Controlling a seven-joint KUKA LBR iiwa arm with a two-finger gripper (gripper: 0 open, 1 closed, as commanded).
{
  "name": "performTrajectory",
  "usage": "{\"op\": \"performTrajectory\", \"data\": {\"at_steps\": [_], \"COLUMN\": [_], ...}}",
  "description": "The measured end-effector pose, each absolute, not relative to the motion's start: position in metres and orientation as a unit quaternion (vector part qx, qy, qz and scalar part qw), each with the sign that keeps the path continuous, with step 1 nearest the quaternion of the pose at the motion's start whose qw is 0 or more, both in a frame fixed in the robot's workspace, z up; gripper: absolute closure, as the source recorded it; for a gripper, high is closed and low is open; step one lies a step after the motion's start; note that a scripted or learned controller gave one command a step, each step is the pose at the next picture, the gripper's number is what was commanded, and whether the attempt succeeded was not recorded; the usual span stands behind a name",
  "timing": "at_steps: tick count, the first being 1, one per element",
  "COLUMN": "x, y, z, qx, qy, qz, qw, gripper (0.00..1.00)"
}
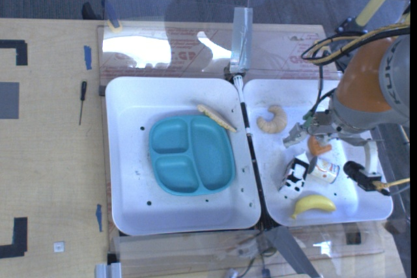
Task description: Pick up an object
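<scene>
You are in the approach step: the gripper [317, 135] hangs low over the right bin [378, 205], above an orange object [318, 146], its state impossible to tell, so next descend straight and grip it.

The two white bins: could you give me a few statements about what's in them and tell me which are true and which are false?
1. The blue divided plate lies in the left bin. True.
2. The banana lies in the left bin. False: it lies in the right bin, near its front edge.
3. A croissant lies in the right bin. True.
4. The plate has two compartments. False: it has three.
5. The arm's tool hangs over the right bin. True.
6. A thin stick rests at the plate's front edge. False: it lies at its back edge.
</scene>
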State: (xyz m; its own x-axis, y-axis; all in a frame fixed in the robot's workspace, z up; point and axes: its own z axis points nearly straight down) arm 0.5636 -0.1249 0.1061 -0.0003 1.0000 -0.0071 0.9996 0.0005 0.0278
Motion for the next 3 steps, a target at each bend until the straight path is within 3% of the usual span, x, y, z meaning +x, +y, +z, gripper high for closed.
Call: {"op": "performTrajectory", "data": {"at_steps": [1, 2, 3], "x": [0.565, 0.565, 0.566], "y": [-0.125, -0.125, -0.125], "z": [0.118, 0.117, 0.128], "qx": [0.707, 0.707, 0.707], "qy": [0.707, 0.707, 0.707], "qz": [0.0085, 0.008, 0.0089], "qw": [0.015, 0.015, 0.016], "gripper": [1.0, 0.0, 1.0]}}
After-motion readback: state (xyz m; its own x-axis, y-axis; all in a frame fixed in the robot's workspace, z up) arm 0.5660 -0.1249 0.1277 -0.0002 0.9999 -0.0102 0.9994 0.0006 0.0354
